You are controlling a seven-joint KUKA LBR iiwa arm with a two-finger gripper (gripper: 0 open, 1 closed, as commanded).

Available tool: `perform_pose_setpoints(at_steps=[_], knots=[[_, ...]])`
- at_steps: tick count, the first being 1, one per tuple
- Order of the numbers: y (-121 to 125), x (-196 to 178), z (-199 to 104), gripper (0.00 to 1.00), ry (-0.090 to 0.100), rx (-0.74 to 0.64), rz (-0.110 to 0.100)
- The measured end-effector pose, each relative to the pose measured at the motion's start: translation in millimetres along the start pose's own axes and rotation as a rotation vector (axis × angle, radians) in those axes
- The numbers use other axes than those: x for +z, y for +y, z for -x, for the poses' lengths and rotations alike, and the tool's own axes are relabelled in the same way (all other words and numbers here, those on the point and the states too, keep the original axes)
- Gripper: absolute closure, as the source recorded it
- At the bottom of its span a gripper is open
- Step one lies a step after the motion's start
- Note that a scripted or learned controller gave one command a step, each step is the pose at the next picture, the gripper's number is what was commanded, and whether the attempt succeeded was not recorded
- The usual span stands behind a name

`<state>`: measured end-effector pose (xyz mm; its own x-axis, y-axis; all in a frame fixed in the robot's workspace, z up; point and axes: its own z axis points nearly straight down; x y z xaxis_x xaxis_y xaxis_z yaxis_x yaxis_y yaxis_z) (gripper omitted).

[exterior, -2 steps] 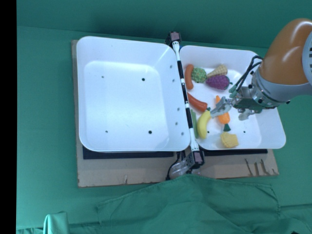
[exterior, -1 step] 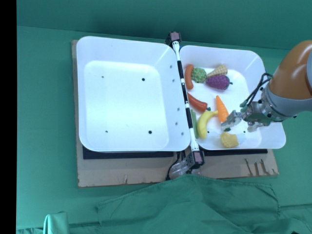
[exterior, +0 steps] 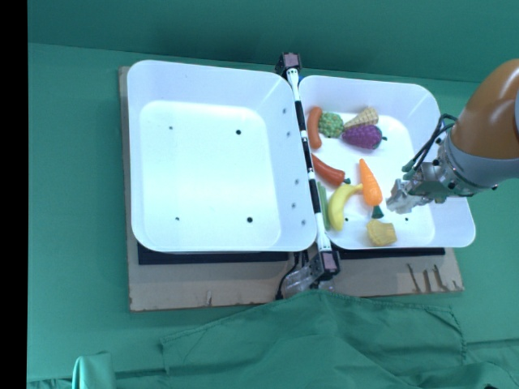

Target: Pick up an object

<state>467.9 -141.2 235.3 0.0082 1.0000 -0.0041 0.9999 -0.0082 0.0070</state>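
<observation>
The right bin point(exterior: 430, 112) holds several toy foods: an orange carrot point(exterior: 370, 183), a yellow banana point(exterior: 339, 204), a red sausage point(exterior: 328, 170), a purple grape bunch point(exterior: 362, 136), a green broccoli piece point(exterior: 330, 124), an orange-red sausage point(exterior: 314, 127), a tan cone point(exterior: 362, 118) and a yellow chunk point(exterior: 381, 232). My gripper point(exterior: 401, 199) hangs over the right part of this bin, just right of the carrot and above the yellow chunk. Nothing shows between its fingers.
The left bin point(exterior: 162, 83) sits beside the right one, joined by a black and white divider point(exterior: 306, 156). Both rest on cardboard point(exterior: 162, 298) over green cloth. Rumpled green fabric point(exterior: 324, 339) lies at the front.
</observation>
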Motion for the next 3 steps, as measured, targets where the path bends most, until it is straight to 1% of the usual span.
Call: perform_pose_setpoints(at_steps=[1,2,3], knots=[[67,-47,-61,1.0,0.003,-0.014,0.005],[64,-44,-56,0.0,0.002,-0.005,-0.003],[50,53,-35,0.0,0.003,-0.001,-0.002]])
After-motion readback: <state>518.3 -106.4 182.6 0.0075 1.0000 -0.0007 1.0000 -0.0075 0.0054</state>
